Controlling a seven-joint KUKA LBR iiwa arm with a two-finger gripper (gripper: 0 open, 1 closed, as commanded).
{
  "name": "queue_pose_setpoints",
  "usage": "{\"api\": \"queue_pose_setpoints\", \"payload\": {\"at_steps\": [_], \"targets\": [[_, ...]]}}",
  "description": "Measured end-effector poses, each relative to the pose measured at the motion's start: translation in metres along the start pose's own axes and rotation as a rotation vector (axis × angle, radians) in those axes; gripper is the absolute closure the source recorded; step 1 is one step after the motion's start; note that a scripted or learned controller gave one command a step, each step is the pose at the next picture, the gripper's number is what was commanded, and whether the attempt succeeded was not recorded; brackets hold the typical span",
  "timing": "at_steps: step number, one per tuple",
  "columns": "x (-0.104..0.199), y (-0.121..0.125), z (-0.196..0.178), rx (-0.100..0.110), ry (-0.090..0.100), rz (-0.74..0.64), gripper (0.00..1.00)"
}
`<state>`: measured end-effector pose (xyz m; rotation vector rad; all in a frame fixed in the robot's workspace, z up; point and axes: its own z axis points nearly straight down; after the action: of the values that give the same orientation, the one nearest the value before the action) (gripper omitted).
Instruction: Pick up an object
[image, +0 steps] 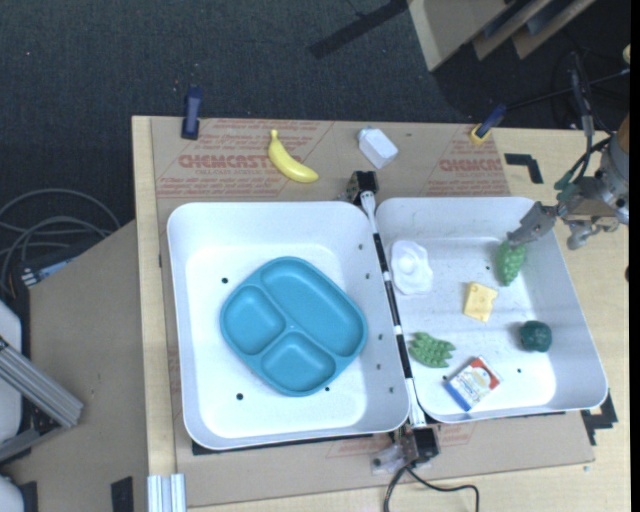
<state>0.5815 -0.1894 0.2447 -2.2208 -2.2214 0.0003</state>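
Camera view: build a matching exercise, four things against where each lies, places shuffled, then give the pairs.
Things:
1. blue divided plate
2. yellow banana
3. dark green ball
4. small red and white packet

Places:
A. on the cardboard beyond the bins
B. right bin, near its front edge
C. left bin
D. right bin, near its right wall

Pairs: 1-C, 2-A, 3-D, 4-B

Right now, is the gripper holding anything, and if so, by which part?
Cannot be told. The gripper sits right at the top of the green leafy toy in the right bin, but a hold isn't visible.
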Motion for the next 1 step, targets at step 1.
{"api": "queue_pose_setpoints", "payload": {"at_steps": [1], "targets": [[-0.0242,0.0441,0.1476,0.003,0.001,-0.001,0.0]]}}
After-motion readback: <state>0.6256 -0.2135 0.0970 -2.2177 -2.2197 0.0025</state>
